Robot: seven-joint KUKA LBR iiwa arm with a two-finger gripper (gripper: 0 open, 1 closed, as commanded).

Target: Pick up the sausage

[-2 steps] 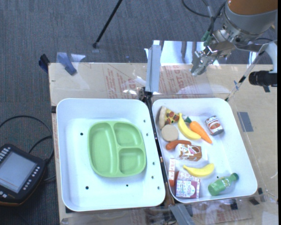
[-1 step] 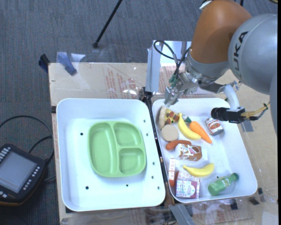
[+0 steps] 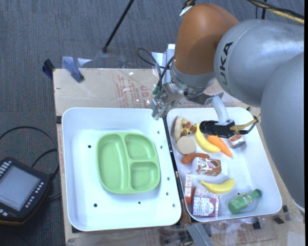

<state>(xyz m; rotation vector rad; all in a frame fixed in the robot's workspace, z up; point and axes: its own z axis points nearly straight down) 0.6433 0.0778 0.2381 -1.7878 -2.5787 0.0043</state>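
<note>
**Sausage waiting in the right bin, claw poised at the bins' far edge**

While the grey arm (image 3: 256, 60) with its orange band reaches in from the right, its claw (image 3: 158, 108) is seen at the far end of the seam between two shallow white bins on the worktop (image 3: 108, 88). Whether the claw is released or clenched cannot be told; nothing is seen gripped in it.

The left bin (image 3: 77, 132) carries a green divided plate (image 3: 128, 162), set near its middle.

The right bin (image 3: 264, 181) is crowded with toy food. The sausage (image 3: 194, 157), small and reddish-orange, lies near the bin's left side, just below a round beige disc (image 3: 186, 145) and touching the upper edge of a printed packet (image 3: 208, 166). A pizza slice (image 3: 183, 127), a banana (image 3: 205, 141) and a carrot (image 3: 223, 145) are gathered just above it, so little free room is left around it. A second banana (image 3: 218, 186), another packet (image 3: 205, 205) and a green bottle (image 3: 243, 201) lie nearer the front.

The sausage is judged not yet picked up, and a careful descent between its neighbours would be called for
</note>
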